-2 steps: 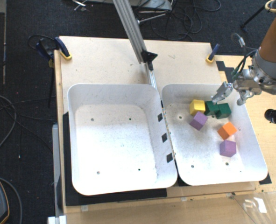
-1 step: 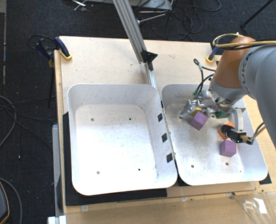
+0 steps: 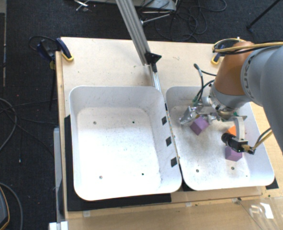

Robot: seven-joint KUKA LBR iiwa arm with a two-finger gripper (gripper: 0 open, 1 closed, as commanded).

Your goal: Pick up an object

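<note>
From where I stand, looking down over the bench [image 3: 107,61], the grey arm [image 3: 261,71] comes in from the right and bends down over the right bin [image 3: 203,174], its orange band bright above the wrist. The gripper [image 3: 195,119] hangs low in the far half of that bin, and a purple block [image 3: 198,125] sits right at its fingertips, seemingly pinched between them; I judge the fingers to be clamped on it, though the metal partly hides the contact. The block looks tilted and a little off the floor, which would fit a lift in progress, but I would not swear to it. A second purple block [image 3: 233,153] lies nearer and to the right in the same bin, with a small orange piece [image 3: 232,130] just beyond it and a black part of the arm's gear touching or overlapping both. The left bin [image 3: 79,109] sits just beside the right one, their rims meeting at a row of black clips. A silver rail [image 3: 134,25] slants from the far side down to that seam. No brand, label or writing can be read anywhere.
</note>
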